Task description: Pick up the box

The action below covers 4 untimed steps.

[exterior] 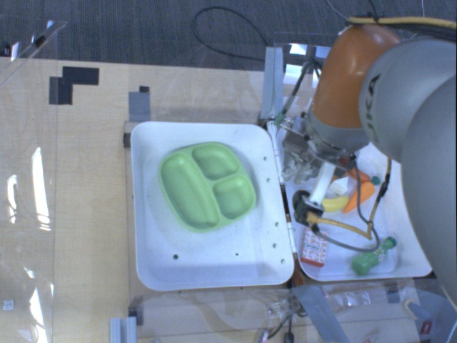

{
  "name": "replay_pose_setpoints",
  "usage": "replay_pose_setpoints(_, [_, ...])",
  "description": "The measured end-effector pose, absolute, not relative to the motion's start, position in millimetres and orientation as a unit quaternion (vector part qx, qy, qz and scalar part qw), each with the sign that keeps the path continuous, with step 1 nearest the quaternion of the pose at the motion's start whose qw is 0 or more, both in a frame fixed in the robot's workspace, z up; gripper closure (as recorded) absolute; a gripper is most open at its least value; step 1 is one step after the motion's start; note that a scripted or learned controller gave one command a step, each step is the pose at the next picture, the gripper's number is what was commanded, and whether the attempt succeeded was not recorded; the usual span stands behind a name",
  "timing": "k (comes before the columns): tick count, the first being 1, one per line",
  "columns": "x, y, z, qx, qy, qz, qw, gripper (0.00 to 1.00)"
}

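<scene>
**Box lies flat in right bin's 7 o'clock corner, not gripped**

Box [313,249]: small, red and white, lying flat on the floor of the right bin [410,259], close to the wall shared with the left bin [207,263]. Nothing sits on it, so the top face looks free. The near wall probably narrows a grasp from the 9 o'clock side.

Gripper [298,164] hangs at 12 o'clock from the box, apart from it, over the same bin's wall edge. Jaws: cannot tell whether clenched or released, as the wrist clutter hides them. Nothing is seen held. My guess is a reach toward 6 o'clock is still needed.

Around the box:
- Yellow piece [335,204] at 1 o'clock.
- Orange piece [364,191] just beyond it.
- Green bottle-shaped thing [368,263] at 3 o'clock, near but not touching the box.

The arm [414,106] covers the rest of that bin.

The left bin holds a green plate [207,186] lying flat and centred, with three compartments.

Counts: 1 box, 1 yellow piece, 1 orange piece, 1 green bottle-shaped thing, 1 plate, 2 bins, all on one table [71,191].
</scene>
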<state>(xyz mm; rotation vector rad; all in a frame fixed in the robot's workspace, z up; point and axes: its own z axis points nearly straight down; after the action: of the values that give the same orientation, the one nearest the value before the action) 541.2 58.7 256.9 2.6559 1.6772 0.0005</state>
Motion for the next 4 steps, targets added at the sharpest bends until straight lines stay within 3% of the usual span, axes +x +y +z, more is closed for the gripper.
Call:
replay_pose_setpoints(1, [515.7, 100, 183, 0.871, 0.491, 0.0, 0.0, 1.0])
replay_pose_setpoints(2, [488.5, 59, 301, 0.898, 0.439, 0.0035, 0.001, 1.0])
replay_pose_setpoints(3, [490.0, 102, 183, 0.88, 0.476, 0.0001, 0.0, 1.0])
replay_pose_setpoints(4, [496.3, 48, 332, 0.876, 0.482, 0.0035, 0.001, 1.0])
